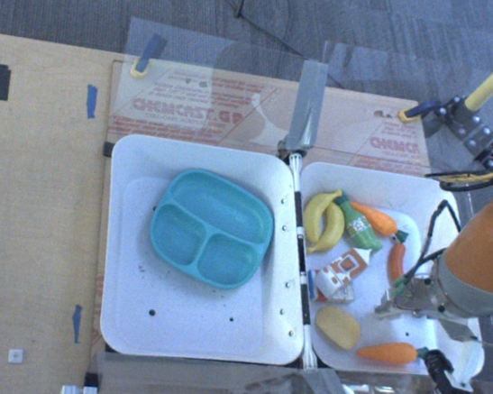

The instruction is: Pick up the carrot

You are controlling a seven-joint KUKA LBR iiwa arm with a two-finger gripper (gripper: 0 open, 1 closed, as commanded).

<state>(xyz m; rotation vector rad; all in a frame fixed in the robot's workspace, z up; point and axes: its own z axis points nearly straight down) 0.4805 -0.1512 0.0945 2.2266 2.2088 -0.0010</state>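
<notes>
Two shallow white bins are sitting side by side on the wooden counter (23,233). Lying in the left bin (112,309) is a teal divided plate (212,229), slightly tilted. Crowding the right bin (427,208) are several toy foods: a yellow banana (320,218) near the upper left corner, a green bottle-shaped piece (357,229) just beside it, and three orange carrots. One carrot (374,220) is lying near the top, touching the green piece; a second, darker carrot (396,260) is standing more upright along the right of the bin; a third carrot (387,353) is lying flat near the bottom edge, beside a pale potato (338,326). A small red-and-white carton (338,274) is resting in the middle. Reaching in from the right, the arm's pincer (400,300) is hovering between the second and third carrots; how far its fingers are parted I cannot tell, and nothing is visibly caught between them.
</notes>
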